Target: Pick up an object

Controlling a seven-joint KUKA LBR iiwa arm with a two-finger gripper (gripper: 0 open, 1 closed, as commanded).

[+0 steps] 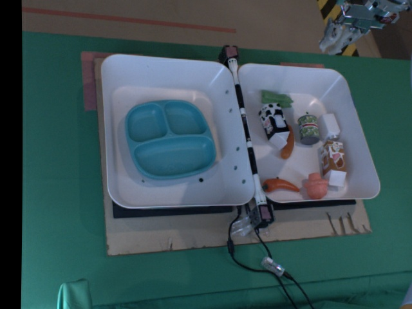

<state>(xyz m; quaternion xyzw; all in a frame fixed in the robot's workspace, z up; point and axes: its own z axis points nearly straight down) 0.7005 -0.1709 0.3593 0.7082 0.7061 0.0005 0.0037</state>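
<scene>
The claw (pixel 336 38) hung at the one-o'clock corner of the camera view, above the green counter (pixel 58 172) and outside both bins; whether it was wide or narrow could not be told at that range, and nothing was seen held in it. The candidate objects lay in the right bin (pixel 360 140): a cow-patterned carton (pixel 273 122) near its centre, a green leafy piece (pixel 277 97) at twelve o'clock from the carton, an orange carrot-like piece (pixel 288 144) touching the carton at five o'clock, a dark can (pixel 308 129) at three o'clock, a small box with a white cap (pixel 332 154) further toward three o'clock, and an orange pepper-like piece (pixel 280 185) and a pink lump (pixel 315 186) at six o'clock. The step in hand was judged to be the approach, with no object yet grasped; the next move would call for travel toward seven o'clock and a descent over one item. The left bin (pixel 116 82) carried a teal divided plate (pixel 170 138). The bins rested on cardboard (pixel 193 237); brown floor with a red line (pixel 129 19) lay at twelve o'clock.
</scene>
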